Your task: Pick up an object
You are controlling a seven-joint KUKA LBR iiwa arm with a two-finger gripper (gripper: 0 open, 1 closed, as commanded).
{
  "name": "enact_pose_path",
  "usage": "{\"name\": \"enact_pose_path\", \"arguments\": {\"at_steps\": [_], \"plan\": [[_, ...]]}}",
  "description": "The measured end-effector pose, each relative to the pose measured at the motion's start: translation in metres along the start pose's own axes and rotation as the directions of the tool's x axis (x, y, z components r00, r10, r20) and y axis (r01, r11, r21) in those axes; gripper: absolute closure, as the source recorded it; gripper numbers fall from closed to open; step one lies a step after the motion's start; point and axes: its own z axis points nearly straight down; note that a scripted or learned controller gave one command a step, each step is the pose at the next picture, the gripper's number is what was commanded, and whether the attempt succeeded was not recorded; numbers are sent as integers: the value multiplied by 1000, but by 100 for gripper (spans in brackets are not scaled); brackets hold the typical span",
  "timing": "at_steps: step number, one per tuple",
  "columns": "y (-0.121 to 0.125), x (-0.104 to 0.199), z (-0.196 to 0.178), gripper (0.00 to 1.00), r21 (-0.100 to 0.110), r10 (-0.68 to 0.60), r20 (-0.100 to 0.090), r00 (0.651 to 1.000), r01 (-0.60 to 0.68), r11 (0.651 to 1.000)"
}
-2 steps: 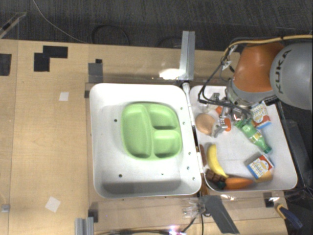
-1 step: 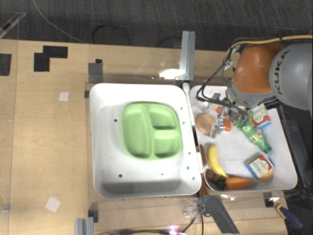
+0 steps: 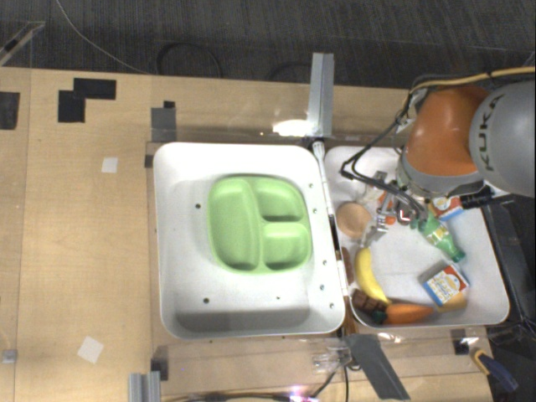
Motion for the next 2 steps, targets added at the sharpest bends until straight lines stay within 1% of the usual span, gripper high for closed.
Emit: {"name": "enact_pose_path", "arguments": {"at_steps": [1,2], "plan": [[-64,-30,-75,0,4,-20,2,1000,20,1000],[-33,-46,1,0,1,-112,-1,994,112,994]]}}
